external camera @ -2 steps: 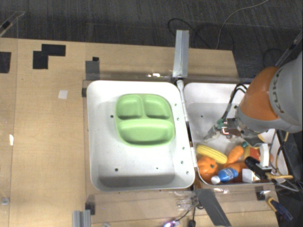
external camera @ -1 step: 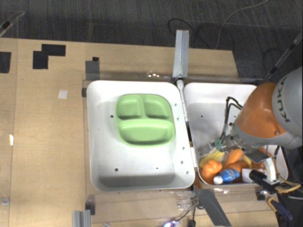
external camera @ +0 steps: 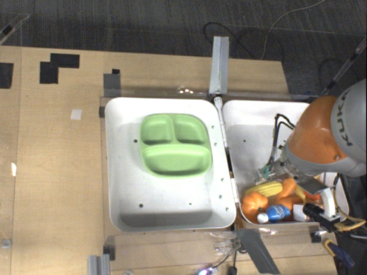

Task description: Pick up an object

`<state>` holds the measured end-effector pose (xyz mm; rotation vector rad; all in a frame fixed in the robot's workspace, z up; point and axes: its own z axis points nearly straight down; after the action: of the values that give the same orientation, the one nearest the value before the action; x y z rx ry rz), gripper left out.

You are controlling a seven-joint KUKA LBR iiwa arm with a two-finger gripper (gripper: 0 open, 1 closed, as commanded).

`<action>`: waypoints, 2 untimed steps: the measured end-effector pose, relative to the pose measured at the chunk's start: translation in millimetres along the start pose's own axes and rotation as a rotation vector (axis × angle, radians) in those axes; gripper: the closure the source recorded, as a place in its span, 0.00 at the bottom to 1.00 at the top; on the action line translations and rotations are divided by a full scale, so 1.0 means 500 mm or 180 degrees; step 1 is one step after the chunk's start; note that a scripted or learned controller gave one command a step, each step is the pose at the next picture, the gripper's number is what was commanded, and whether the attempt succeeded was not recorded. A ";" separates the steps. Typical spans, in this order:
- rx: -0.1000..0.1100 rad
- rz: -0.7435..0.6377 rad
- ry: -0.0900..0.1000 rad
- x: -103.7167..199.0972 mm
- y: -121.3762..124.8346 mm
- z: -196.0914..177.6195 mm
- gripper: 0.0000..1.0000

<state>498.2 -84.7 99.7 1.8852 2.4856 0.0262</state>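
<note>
The grey arm comes in from the right edge of the frame, its orange band bulging over the right bin. Below that band the wrist drops toward the lower part of the bin, and the gripper sits somewhere just above the heap of objects there, with dark cables looping beside it. The arm's own bulk covers the tip, so I cannot tell how wide the pincer stands or whether it has hold of anything; it looks close to the yellow corn cob, perhaps touching it, but that contact is not clear from here.

The things to pick lie crowded in the lower right of the frame, against the near wall of the right bin. The corn cob lies slantwise on top. Just left of and below it is an orange round fruit. A small blue and white bottle lies on its side along the bin's near edge, and more orange pieces sit to the right of the cob, partly under the arm.

The left bin in the middle of the frame holds a green divided tray, lying flat in its upper half, well apart from the arm
</note>
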 end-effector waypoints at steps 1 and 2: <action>0.0084 0.1324 0.0004 0.056 0.001 -0.166 1.00; 0.0085 0.1322 0.0004 0.056 0.001 -0.166 0.00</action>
<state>488.9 -57.5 182.6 2.3731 2.0572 0.0010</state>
